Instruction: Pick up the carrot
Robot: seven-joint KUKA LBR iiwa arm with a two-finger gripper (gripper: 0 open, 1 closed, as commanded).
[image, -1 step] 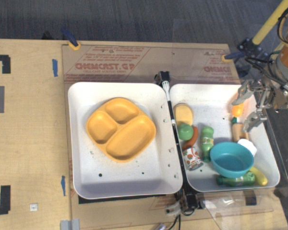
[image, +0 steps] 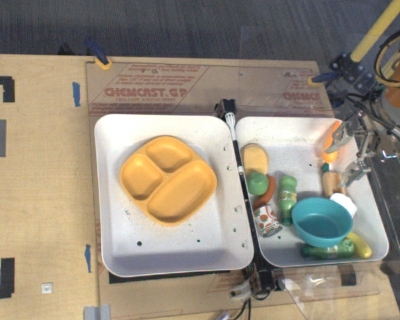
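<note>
The left shallow white plastic bin (image: 113,245) holds a yellow-orange three-compartment plastic plate (image: 168,178), which lies a little toward the far left of that bin's floor. A black clamp bar (image: 235,153) runs down the seam where that bin meets its neighbour.

The right shallow white plastic bin (image: 287,132) carries the clutter. Just beside the seam, toward the far side, lies a pale tan bread-shaped toy (image: 255,157). Touching its near end is a round green toy with a red-brown piece curved around it (image: 259,184). Nearer the camera from that, against the seam, is a small white can with a red printed label (image: 267,221), tilted. To the right of the green toy lies a green bottle-shaped toy (image: 287,191).

A teal plastic bowl (image: 321,221) sits upright in the near right part of this bin. A green and yellow toy (image: 340,249) lies just beyond its near rim, partly hidden by it. A white round piece (image: 345,203) peeks out at the bowl's far right edge, and a tan cork-like cylinder (image: 330,182) stands just beyond that.

The small orange toy carrot (image: 331,141) is in the far right part of the right bin, tilted, its lower end above a small orange and green piece. The metal two-finger gripper (image: 357,147) hangs just to the right of the carrot; its fingers look spread, with the carrot beside them and not visibly between them.
</note>
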